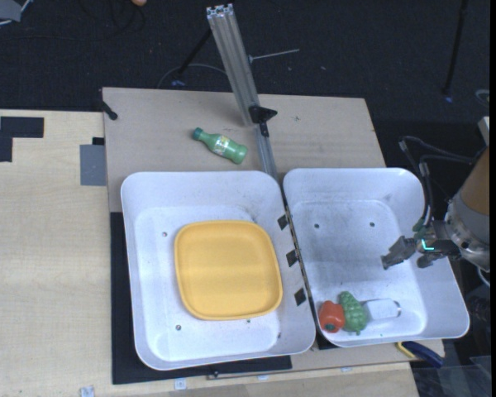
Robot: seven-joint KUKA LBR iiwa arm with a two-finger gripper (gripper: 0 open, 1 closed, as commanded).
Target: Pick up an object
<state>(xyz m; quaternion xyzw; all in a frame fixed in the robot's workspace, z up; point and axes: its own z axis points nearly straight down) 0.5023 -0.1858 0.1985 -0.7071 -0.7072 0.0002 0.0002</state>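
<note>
The claw [407, 253] is seen at the right side of the right bin [360, 188], reaching in over its floor from the right edge, with dark fingers pointed left. Whether the claw is spread or closed cannot be told, and nothing is seen between its tips. The arm behind it is cut off by the picture's right edge.

At the near edge of the same bin, apart from the claw, a small cluster is found: a red object [331, 316] touching a green knobbly object [354, 313], with a white object [383, 309] just beside them to the right. Their exact forms are hard to make out.

In the left bin [145, 222], a yellow square plate [228, 269] with rounded corners is laid flat.

On the worktop [331, 131] beyond the bins, a green bottle [220, 145] is lying on its side; its label is too small to be read. A metal rail [238, 60] is stood at a slant behind it.
</note>
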